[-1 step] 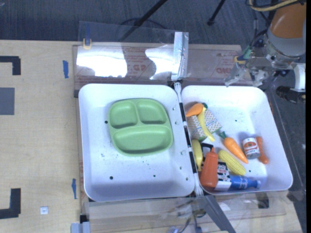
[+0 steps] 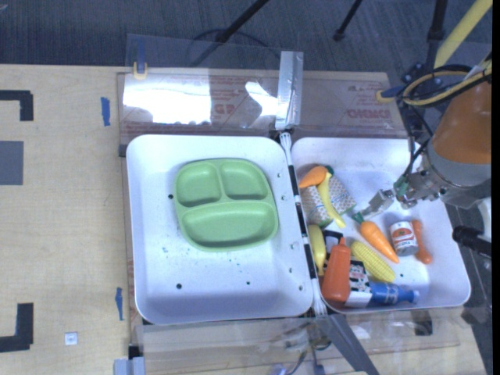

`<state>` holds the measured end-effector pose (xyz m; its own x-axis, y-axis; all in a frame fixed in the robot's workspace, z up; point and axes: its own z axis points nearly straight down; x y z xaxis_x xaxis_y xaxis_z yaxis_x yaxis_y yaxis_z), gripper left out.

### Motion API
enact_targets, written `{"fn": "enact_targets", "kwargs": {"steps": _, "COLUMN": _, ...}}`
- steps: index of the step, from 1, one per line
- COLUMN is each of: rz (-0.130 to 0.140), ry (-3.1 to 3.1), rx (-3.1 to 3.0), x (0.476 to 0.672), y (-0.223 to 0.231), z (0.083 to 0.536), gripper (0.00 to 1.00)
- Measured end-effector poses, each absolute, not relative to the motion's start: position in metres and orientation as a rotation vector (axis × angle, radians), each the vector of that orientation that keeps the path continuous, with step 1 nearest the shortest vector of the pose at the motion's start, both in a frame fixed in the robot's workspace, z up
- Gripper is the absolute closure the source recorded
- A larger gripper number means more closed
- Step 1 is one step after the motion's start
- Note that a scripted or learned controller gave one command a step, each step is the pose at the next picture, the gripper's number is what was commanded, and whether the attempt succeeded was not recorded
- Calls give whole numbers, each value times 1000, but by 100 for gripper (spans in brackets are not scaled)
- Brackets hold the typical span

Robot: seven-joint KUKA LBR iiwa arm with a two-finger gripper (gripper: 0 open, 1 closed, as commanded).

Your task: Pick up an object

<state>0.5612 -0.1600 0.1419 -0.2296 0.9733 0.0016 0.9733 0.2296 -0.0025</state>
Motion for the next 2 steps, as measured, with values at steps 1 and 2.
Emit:
{"fn": "enact_targets", "kwargs": {"steps": 1, "rz": -5, "ry": -2541, "rx": -1856, "x": 531, "y": -140, "z": 86, "gripper": 0}}
{"fn": "enact_targets", "kwargs": {"steps": 2, "rz": -8, "ry": -2542, "rx": -1860, "x": 533, "y": -140, "z": 95, "gripper": 100}}
